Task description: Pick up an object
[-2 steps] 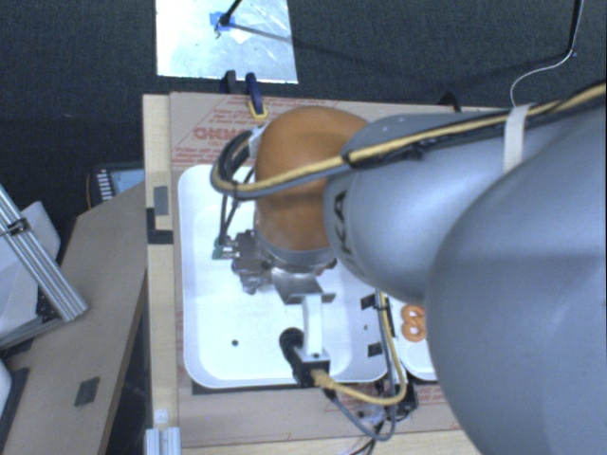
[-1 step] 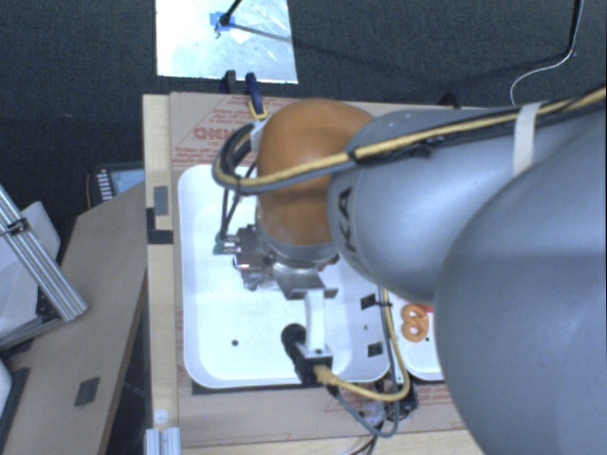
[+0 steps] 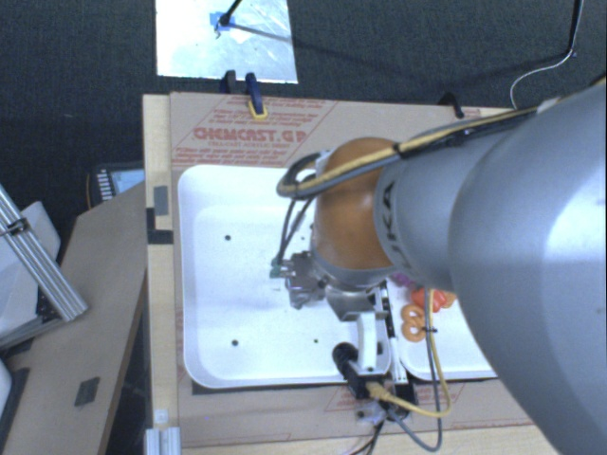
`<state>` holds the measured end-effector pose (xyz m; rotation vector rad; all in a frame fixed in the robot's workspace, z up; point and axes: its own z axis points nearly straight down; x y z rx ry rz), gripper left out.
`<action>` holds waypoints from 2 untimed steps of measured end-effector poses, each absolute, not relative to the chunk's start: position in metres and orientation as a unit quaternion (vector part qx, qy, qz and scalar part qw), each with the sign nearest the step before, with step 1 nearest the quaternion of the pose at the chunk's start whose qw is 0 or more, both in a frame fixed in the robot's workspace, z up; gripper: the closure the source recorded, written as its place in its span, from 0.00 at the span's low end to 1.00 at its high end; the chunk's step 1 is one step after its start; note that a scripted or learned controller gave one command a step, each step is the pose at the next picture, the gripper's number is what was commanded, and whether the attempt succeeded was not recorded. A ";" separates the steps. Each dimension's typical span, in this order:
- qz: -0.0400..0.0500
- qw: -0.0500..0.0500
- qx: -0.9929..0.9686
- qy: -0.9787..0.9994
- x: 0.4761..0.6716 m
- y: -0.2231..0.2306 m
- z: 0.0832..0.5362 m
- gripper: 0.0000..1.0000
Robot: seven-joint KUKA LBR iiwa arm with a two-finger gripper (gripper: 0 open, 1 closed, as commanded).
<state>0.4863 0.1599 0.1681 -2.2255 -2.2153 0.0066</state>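
Jaws: hidden under the wrist, over the middle of the left bin. Cannot tell whether they are spread or pressed together, and nothing is visible between them.

Nearest: front rim of the shallow white left bin (image 3: 237, 373). Its floor shows three small dark spots and no loose object that I can make out. The arm covers its right part.

Beside it: the shallow white right bin (image 3: 460, 358), with a corner in view under the arm. One orange looped plastic piece (image 3: 414, 318) lies there against the dividing rim. There is a bit of pink just behind it, too covered to name. This is the one candidate to pick that I can see, and it sits off to the side of the wrist, apart from it.

Above: one grey arm (image 3: 512, 207) with an orange band (image 3: 346, 211), reaching in low over the left bin.

Farther: a brown cardboard sheet with red print (image 3: 251, 126) under both bins. Two clips hold its far edge to the table (image 3: 157, 159).

Farthest: one shiny foil-like square (image 3: 223, 27).

Progress, as a judgement: nothing is shown lifted. The grasp, the lift and confirming a hold are all left.
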 end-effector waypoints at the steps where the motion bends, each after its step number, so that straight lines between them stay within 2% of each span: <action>1: -0.002 0.000 -0.704 -0.711 0.486 0.232 0.202 1.00; 2: 0.003 0.001 -0.710 -0.704 0.486 0.130 0.156 1.00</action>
